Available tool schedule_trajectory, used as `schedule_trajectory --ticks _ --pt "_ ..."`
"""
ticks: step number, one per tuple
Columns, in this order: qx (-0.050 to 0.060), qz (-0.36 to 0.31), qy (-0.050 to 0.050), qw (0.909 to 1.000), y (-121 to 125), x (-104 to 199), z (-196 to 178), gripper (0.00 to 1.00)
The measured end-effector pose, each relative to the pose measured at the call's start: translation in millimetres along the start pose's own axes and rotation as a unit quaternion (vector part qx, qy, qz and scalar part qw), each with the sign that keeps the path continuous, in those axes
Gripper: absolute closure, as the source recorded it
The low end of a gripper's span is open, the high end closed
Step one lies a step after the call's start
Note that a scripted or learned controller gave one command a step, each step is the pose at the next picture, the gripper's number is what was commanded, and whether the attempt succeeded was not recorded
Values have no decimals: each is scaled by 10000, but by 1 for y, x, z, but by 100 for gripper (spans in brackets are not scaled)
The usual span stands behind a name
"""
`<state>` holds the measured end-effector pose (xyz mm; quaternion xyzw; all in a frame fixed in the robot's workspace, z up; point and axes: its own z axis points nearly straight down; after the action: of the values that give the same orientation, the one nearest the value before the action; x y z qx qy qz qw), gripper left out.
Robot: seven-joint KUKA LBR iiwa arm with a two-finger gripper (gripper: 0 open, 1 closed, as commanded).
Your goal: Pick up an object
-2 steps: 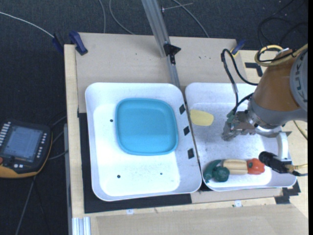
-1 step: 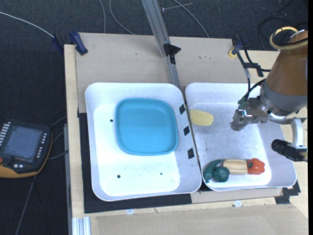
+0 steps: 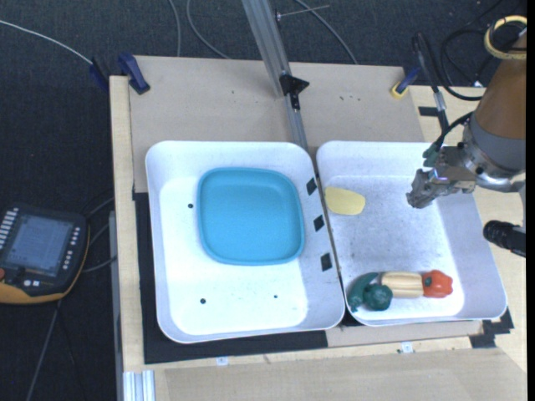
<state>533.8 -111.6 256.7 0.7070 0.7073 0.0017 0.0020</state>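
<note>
The right bin [image 3: 393, 161] holds a flat yellow piece [image 3: 344, 200] near its upper left corner. Along its front edge lie a dark green object [image 3: 370, 295], a tan stick-shaped piece [image 3: 402, 285] and a red object [image 3: 437, 284], side by side and touching. My gripper [image 3: 420, 192] hangs over the upper right part of this bin, well to the right of the yellow piece and above the row of three. Nothing shows between its tips.
The left bin [image 3: 171, 249] carries a blue square plate [image 3: 251, 215]. A metal pole [image 3: 267, 36] slants down to the gap between the bins. A handheld pendant [image 3: 38, 253] lies on the floor at left. Cables cross the dark floor behind the bench.
</note>
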Motion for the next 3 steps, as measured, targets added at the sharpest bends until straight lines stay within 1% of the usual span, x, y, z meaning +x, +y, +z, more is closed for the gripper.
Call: schedule_trajectory --ticks 1,2,3 --pt "22 -23 7 10000 32 47 3 100" --pt "24 -19 8 10000 56 89 1 100" --pt "31 -16 7 10000 74 133 17 100"
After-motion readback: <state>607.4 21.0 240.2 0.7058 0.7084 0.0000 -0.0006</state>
